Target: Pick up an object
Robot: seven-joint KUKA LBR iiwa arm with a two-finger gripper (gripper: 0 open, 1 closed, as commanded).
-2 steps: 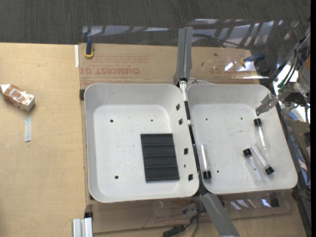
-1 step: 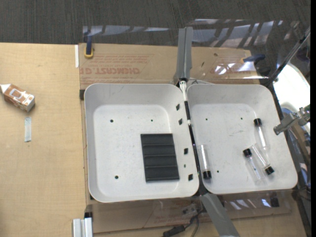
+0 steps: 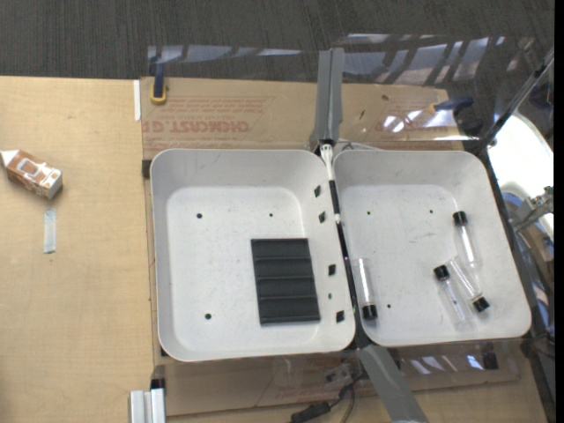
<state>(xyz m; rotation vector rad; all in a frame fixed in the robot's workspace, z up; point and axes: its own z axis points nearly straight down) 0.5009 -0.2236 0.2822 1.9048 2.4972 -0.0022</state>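
The right bin [image 3: 493, 192], on the arm's side, holds three clear tubes with black caps. One [image 3: 362, 287] lies along the bin's left wall, cap toward the front edge. Another [image 3: 465, 241] lies near the right wall. The third [image 3: 467, 287] lies toward the front right corner, beside a further clear piece; whether they touch is unclear. These seem the likeliest picks. They lie flat and loose, probably where they rolled.

In the left bin [image 3: 176, 236] a black ribbed block [image 3: 285, 280] lies flat near the front edge.

Cardboard [image 3: 229, 117] under the bins bears red print, turned away and not surely readable. A small carton [image 3: 33, 174] lies at the bench's [image 3: 79, 324] left edge.
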